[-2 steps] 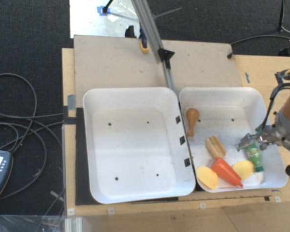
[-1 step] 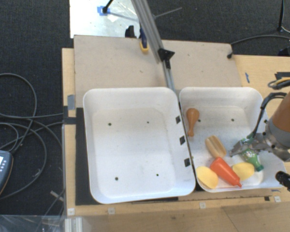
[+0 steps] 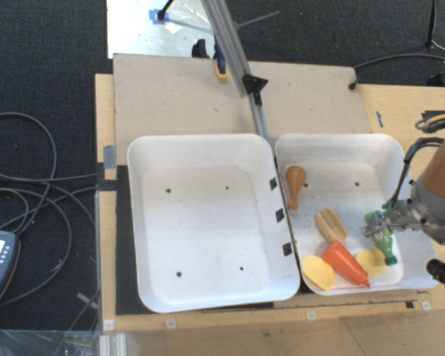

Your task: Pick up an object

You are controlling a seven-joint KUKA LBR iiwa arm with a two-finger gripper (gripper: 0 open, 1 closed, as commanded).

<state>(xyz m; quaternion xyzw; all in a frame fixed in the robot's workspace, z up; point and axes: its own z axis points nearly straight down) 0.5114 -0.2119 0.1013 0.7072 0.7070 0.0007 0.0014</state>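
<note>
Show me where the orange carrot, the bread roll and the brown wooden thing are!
orange carrot (image 3: 345, 263), camera view, middle of its body.
bread roll (image 3: 331, 225), camera view, its ridged top.
brown wooden thing (image 3: 294, 178), camera view, its rounded head.

Five objects are seen in the right bin (image 3: 341, 148). A brown drumstick (image 3: 294, 183) lies near the bin's left wall, its thick end upward in the view. A tan bread roll (image 3: 331, 225) lies at a slant near the middle. An orange carrot (image 3: 345, 263) lies below it, pointing lower right, between a yellow piece (image 3: 318, 272) at the lower left and a yellow piece (image 3: 370, 261) touching its right side. A green item (image 3: 384, 245) lies near the right wall, partly hidden.
</note>
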